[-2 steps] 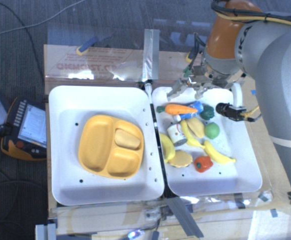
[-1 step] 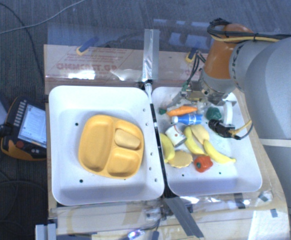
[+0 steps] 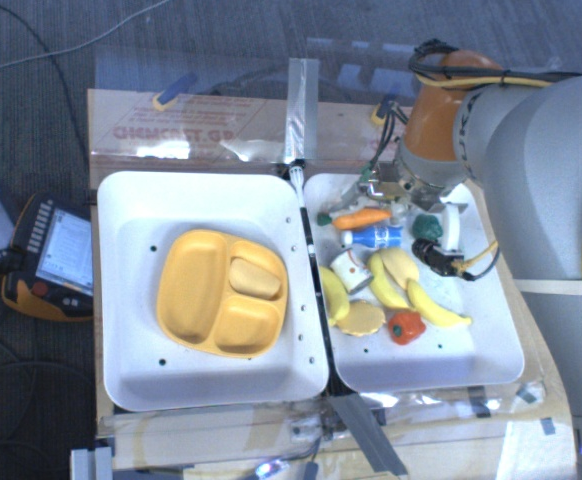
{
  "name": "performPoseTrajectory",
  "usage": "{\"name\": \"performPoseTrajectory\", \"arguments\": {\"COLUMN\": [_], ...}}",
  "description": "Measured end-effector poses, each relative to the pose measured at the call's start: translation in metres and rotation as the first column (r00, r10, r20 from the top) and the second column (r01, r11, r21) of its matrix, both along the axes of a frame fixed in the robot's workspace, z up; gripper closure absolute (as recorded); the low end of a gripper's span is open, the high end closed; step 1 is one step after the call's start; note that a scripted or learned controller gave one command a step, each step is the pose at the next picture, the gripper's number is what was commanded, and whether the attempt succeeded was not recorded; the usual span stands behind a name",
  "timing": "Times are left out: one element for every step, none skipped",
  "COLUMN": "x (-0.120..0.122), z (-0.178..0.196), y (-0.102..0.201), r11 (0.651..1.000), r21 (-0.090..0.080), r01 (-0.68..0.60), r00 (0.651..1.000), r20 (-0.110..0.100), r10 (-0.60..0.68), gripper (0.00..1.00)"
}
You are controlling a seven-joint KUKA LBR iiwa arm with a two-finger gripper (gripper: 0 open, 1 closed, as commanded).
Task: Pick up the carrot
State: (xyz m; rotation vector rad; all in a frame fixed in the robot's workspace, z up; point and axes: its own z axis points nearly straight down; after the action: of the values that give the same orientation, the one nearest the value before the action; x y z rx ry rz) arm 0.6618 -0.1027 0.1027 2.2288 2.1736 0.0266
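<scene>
Reaching in from the upper right of the frame, the arm [image 3: 511,118] hangs over the far end of the right bin [image 3: 491,363], its orange band just above the wrist. The end effector [image 3: 396,190] sits low at that bin's upper edge; whether it is open or closed cannot be told, as the wrist hides it.

The carrot [image 3: 362,219] lies flat in the upper left part of the right bin, just left of and below the end effector, close to the bin's far wall and near the divider between the bins. A blue-and-white bottle [image 3: 376,237] lies just below it, nearly touching. Bananas [image 3: 411,286], a red pepper [image 3: 405,328] and a round biscuit [image 3: 360,319] crowd the bin's middle, leaving bare floor along its lower edge and lower right corner.

The left bin [image 3: 131,368] holds a yellow tray [image 3: 221,290], with bare white floor all round it.
</scene>
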Motion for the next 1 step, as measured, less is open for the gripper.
{"name": "performPoseTrajectory", "arguments": {"x": [0.0016], "z": [-0.0009], "y": [0.0021], "r11": [0.993], "r21": [0.009], "r01": [0.116], "r00": [0.993], "r20": [-0.002], "r10": [-0.116], "gripper": [0.0]}}
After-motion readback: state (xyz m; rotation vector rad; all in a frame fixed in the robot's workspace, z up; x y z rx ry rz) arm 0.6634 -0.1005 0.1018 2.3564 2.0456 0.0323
